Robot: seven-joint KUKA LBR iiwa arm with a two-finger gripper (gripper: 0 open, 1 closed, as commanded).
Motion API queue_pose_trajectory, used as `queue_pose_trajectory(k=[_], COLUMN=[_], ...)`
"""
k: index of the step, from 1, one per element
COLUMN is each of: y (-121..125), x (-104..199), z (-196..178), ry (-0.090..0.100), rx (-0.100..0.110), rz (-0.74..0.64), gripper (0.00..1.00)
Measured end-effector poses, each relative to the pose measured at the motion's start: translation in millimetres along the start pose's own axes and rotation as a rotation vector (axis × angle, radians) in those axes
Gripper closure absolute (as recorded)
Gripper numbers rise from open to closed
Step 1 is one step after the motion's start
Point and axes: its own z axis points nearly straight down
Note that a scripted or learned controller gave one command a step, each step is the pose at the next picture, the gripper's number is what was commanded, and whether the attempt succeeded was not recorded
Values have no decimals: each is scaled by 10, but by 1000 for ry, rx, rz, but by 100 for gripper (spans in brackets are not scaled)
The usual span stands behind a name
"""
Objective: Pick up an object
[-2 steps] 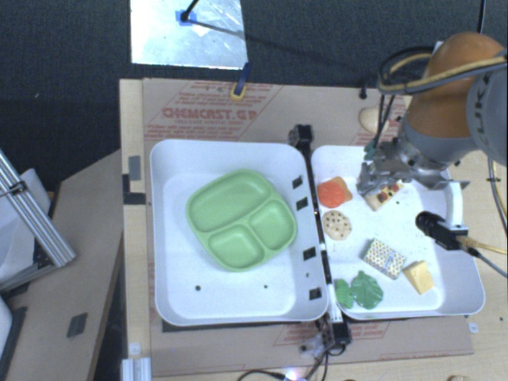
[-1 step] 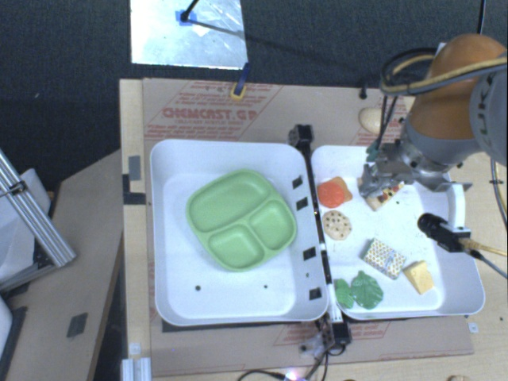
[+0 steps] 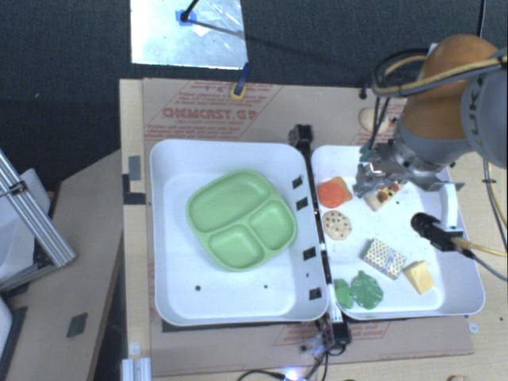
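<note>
My gripper (image 3: 368, 181) hangs low over the back of the right bin (image 3: 473, 292), under the grey and orange arm (image 3: 444, 94). It sits between an orange food piece (image 3: 334, 190) on its left and a small pizza-like slice (image 3: 383, 196) just to its right. The view does not let me tell whether it touches either. Further forward in the same bin lie a chocolate-chip cookie (image 3: 336, 225), a patterned block (image 3: 385, 258), a yellow cheese wedge (image 3: 419, 277) and a green leafy piece (image 3: 359, 290).
The left bin (image 3: 171, 292) holds a green divided plate (image 3: 241, 219). A black divider with clips (image 3: 313, 213) runs between the bins. A black part with a cable (image 3: 432, 230) juts out over the right bin's right side.
</note>
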Motion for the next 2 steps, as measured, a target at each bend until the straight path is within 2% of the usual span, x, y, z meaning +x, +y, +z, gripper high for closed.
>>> queue_pose_trajectory(k=[1,2], y=[11,-163], x=[-72,-49], z=[-28,89], ry=[0,0], rx=[0,2], rz=[4,5], gripper=[100,100])
